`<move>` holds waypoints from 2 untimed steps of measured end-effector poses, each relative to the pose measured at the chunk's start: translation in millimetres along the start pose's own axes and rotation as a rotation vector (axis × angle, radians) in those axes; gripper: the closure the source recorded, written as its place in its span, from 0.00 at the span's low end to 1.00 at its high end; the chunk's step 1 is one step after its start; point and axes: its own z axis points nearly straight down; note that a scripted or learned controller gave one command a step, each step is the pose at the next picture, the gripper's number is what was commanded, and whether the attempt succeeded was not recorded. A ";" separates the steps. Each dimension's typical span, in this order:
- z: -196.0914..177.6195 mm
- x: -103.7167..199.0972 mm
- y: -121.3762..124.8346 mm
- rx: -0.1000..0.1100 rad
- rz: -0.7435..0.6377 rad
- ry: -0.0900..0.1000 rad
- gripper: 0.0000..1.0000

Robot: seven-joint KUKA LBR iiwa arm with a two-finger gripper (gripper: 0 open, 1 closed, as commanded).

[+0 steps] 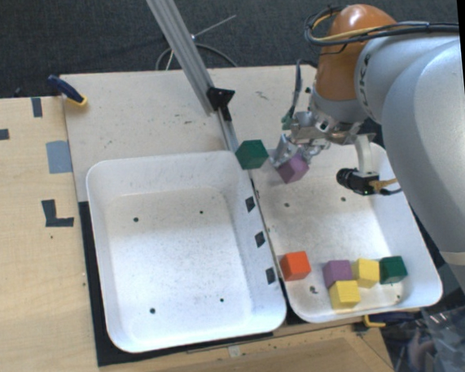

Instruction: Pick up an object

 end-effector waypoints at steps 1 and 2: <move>41.4 -10.1 -16.8 -0.007 0.004 -0.002 1.00; -58.1 57.0 -70.5 -0.010 -0.001 0.001 1.00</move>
